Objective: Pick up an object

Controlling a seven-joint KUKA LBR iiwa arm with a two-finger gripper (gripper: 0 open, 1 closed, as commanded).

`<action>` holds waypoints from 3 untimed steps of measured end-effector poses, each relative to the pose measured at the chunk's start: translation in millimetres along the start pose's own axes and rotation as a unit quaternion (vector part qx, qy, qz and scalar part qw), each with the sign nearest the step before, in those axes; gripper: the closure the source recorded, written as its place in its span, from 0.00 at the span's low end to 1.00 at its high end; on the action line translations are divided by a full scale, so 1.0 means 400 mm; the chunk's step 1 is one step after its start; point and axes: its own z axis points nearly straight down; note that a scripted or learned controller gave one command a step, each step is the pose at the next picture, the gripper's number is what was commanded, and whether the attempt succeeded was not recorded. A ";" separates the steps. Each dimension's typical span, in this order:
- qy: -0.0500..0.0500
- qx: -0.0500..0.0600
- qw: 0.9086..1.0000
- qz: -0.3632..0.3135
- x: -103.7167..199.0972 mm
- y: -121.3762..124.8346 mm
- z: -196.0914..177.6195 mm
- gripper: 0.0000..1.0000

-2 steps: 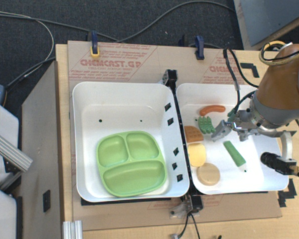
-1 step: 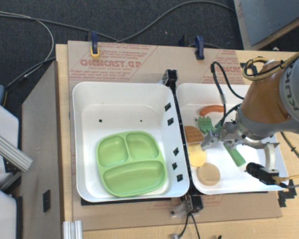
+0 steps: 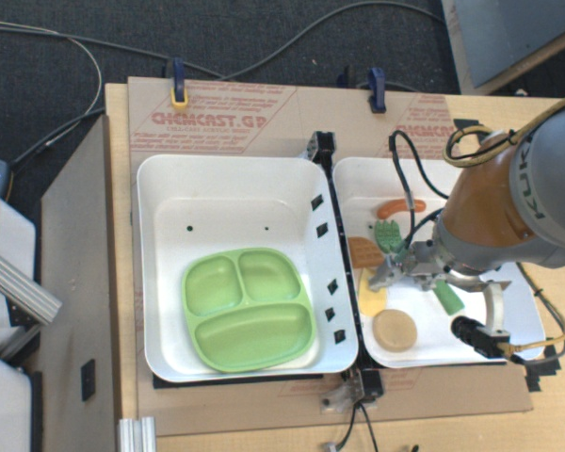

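Grey pincer (image 3: 393, 273) hung low in the right bin (image 3: 518, 332) among toy foods (image 3: 388, 236); its state unclear. A clean, centred descent looked wise.

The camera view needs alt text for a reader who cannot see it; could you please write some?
A grey-and-orange robot arm reaches from the right over the right white bin, which holds small play-food pieces including a round tan piece. The left white bin holds a green divided plate.
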 end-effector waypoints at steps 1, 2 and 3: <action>-0.001 -0.001 1.000 0.001 -0.002 0.001 -0.029 1.00; -0.002 -0.002 1.000 -0.001 -0.011 0.024 -0.147 1.00; -0.002 -0.002 1.000 -0.002 -0.010 0.027 -0.281 1.00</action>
